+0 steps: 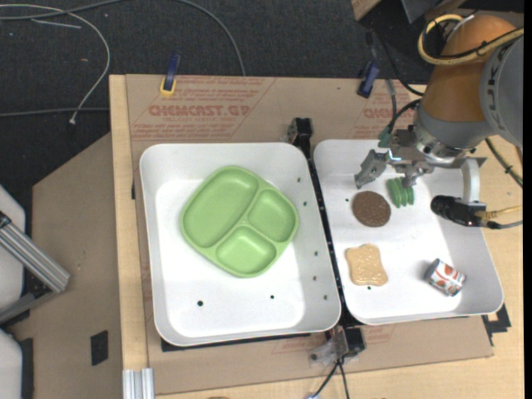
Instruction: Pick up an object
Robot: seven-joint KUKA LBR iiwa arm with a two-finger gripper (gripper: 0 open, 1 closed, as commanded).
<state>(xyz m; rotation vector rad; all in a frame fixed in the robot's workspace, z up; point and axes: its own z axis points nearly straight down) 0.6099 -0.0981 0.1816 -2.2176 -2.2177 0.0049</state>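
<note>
In the right bin [474, 302] lie a round brown cookie [371, 209], a tan cracker-like piece [366, 265], a small red-and-white can [445, 277] on its side, and a small green ribbed item [403, 193]. My gripper [389, 173] hangs over the bin's far part, just above the cookie and the green item. Its fingers are spread open with nothing between them. One finger [369, 169] points down-left toward the cookie; the other ends right by the green item's upper end, and I cannot tell if it touches.
The left bin [166, 289] holds a green divided plate [239, 219]. A black clamp [300, 130] sits between the bins at the back. Cables and a black fitting [455, 209] hang off the arm over the right bin's right side.
</note>
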